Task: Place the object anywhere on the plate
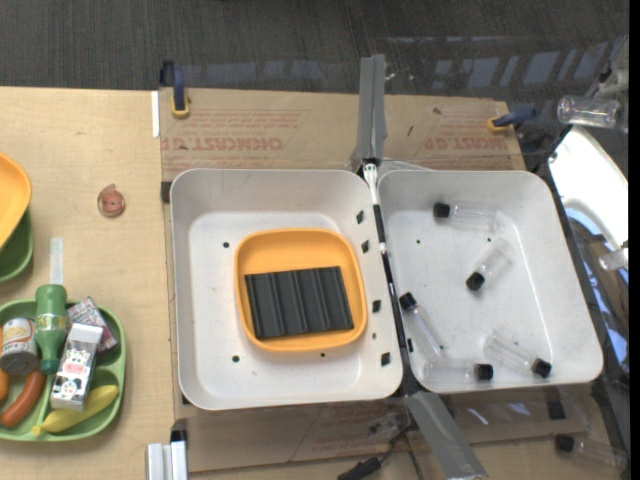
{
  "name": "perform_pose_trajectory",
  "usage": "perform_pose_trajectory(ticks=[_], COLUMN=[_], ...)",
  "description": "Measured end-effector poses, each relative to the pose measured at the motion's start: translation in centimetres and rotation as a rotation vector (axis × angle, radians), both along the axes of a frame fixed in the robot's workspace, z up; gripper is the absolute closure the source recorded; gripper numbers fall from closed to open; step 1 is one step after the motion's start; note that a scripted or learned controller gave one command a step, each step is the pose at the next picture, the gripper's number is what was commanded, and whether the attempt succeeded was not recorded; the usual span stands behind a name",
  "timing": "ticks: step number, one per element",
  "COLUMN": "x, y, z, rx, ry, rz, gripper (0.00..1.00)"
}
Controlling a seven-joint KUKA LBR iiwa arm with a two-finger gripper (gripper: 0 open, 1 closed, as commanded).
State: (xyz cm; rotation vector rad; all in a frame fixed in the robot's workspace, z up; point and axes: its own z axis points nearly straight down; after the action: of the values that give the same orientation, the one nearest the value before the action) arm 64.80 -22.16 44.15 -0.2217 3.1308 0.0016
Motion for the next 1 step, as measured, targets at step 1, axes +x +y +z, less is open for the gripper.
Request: perform_pose_trajectory(ticks=[1], x=[1.23], y=[0.04], z=[0.03], rx=[-0.001], ry=[-0.003], rz=[0.317], gripper=[1.00])
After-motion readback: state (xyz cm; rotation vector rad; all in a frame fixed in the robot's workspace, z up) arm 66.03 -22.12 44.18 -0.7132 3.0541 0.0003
